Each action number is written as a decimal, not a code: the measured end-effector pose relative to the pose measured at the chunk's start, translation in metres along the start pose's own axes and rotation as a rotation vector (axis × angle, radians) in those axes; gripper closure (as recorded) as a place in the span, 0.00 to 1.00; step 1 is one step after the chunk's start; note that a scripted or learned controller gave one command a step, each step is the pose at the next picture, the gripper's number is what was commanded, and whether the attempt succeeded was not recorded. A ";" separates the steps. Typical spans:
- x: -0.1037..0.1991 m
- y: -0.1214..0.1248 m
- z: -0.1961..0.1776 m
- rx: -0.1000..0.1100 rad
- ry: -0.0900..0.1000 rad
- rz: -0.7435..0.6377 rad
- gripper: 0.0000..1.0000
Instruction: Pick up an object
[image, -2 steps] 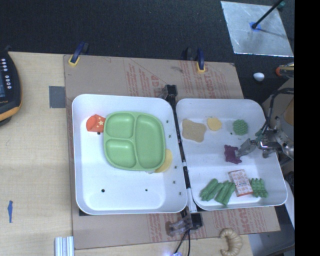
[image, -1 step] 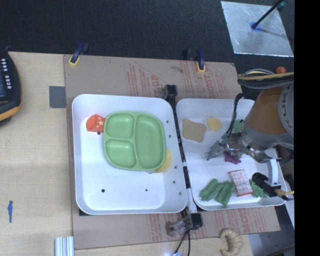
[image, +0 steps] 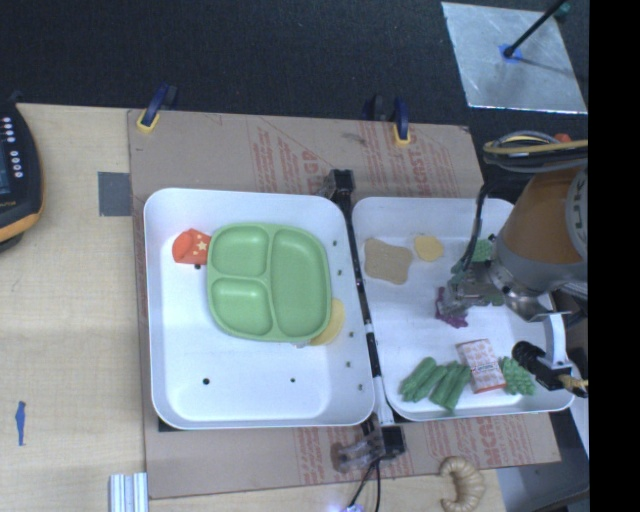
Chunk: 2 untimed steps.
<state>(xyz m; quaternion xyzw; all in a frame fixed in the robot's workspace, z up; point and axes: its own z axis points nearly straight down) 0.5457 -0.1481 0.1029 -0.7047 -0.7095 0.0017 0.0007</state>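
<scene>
My gripper (image: 462, 296) reaches down into the right bin (image: 400, 212) from the right, near that bin's middle. A small purple object (image: 453, 314) lies right under its tip, partly covered by it; whether the two touch is not clear. A tan flat piece (image: 387, 260) and a small yellow disc (image: 428, 247) lie to the left of the gripper. Toward the front of the bin lie a bunch of green pods (image: 436, 382) and a red-and-white packet (image: 481, 365). A green leafy piece (image: 517, 377) lies beside the packet.
The left bin (image: 170, 330) holds a green divided plate (image: 269, 281), a red piece with a star (image: 190, 246) at its left and a yellow piece (image: 331, 324) peeking out under its right edge. The arm's orange band (image: 540, 215) hangs over the right bin's far right side.
</scene>
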 end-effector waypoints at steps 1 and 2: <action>0.000 0.000 0.000 0.001 0.000 0.000 0.00; -0.001 0.000 -0.010 0.001 0.000 -0.001 1.00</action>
